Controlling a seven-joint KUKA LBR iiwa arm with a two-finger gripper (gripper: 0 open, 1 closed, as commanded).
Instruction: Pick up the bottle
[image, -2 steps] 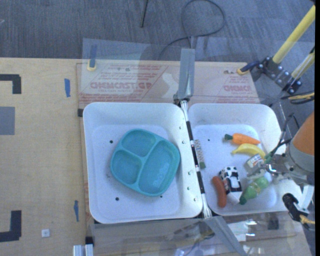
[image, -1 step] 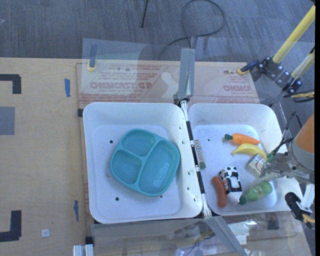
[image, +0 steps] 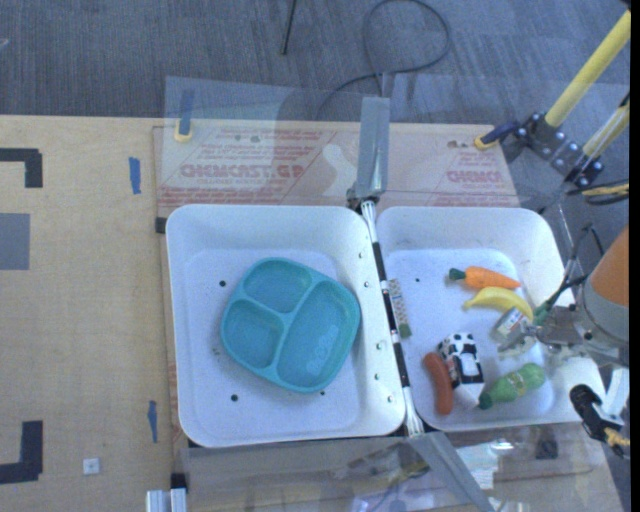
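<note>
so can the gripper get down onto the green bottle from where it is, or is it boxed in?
Probably yes. The gripper sits just above the green bottle in the right bin, top side open. The black-and-white toy lies close on its left and may crowd a finger.

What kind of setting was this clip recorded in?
Most likely a robotics lab bench for pick-and-place trials: two shallow white plastic bins sit side by side on a taped wooden board, one holding a teal divided plate, the other toy food like an orange plastic carrot.
</note>
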